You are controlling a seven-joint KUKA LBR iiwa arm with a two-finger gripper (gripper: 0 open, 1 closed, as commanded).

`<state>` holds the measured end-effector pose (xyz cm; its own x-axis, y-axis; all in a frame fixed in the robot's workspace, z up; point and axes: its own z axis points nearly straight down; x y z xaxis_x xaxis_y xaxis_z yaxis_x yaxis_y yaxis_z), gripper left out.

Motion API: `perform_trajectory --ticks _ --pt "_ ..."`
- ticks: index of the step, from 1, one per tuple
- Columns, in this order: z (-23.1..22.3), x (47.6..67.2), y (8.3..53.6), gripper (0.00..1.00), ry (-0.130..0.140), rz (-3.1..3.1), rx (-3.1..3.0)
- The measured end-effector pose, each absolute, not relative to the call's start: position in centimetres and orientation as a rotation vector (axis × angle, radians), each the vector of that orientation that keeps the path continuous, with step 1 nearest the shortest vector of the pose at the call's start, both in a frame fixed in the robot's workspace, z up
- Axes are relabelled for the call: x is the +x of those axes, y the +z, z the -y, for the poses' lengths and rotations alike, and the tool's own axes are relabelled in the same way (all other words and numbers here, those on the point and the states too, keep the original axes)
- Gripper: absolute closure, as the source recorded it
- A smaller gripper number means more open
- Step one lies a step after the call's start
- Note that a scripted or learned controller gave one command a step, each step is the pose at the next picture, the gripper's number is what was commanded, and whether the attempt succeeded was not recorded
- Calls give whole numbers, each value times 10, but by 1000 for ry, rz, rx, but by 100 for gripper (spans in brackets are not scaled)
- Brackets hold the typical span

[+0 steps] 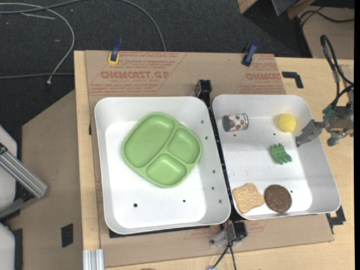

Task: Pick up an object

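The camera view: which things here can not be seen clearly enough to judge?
- Gripper: at the right bin's right rim, small and partly cut off by the picture's edge.
- Can: lying on its side; its label is too small to read.
- Green toy: too small to tell what it is.
- Green divided plate: covers part of the left bin's floor, so anything under it is hidden.

Grey metal hand (313, 133) — dark fingers; thin cables.
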<state>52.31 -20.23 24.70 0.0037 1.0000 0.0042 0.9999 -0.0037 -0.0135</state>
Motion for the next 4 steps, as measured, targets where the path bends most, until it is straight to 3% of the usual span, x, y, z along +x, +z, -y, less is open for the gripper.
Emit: perform_trajectory --ticks 1,3,4 --pt "202 526 254 0 0 2221 -2221" --pt "206 537 154 0 2 2218 -2217" --pt "207 528 94 0 4 2215 -2217"
